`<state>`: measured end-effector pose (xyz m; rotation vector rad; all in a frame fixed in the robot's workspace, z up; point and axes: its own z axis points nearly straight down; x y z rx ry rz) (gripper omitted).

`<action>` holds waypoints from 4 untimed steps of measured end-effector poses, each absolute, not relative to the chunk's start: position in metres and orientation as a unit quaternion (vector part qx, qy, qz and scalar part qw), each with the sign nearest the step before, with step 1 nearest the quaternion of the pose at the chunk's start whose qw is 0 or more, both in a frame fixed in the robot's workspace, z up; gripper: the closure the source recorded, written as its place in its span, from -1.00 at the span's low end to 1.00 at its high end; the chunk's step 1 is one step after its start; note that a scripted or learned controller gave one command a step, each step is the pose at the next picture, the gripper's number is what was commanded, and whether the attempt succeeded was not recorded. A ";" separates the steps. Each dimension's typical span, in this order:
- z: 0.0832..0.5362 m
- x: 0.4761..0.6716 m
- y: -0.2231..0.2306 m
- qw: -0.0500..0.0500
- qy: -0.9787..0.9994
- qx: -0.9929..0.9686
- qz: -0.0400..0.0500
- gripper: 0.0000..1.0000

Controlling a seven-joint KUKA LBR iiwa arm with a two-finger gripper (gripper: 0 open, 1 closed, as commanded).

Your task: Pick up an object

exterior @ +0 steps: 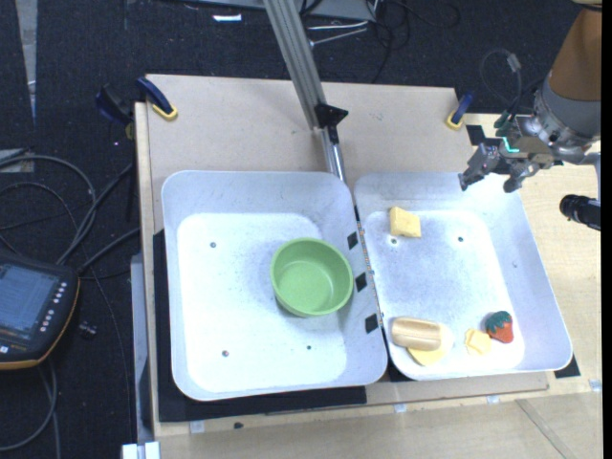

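My gripper hangs over the far right corner of the right bin, fingers spread open with nothing between them. Below it in that bin lie a yellow block near the far left, a tan bread-roll shape on a yellow piece at the near left, a small yellow chunk and a red strawberry-like toy at the near right. A green bowl stands upright in the left bin.
A slanted metal pole runs from the top down to the seam between the bins. Blue and yellow clamps grip the bench's far edge. A teach pendant lies off the bench at left.
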<state>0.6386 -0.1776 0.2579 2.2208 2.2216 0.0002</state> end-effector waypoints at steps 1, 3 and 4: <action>0.258 0.639 -0.178 0.000 0.707 0.707 0.000 -1.00; 0.158 0.637 -0.194 -0.002 0.707 0.707 -0.001 -1.00; 0.110 0.645 -0.191 -0.002 0.707 0.707 -0.001 -1.00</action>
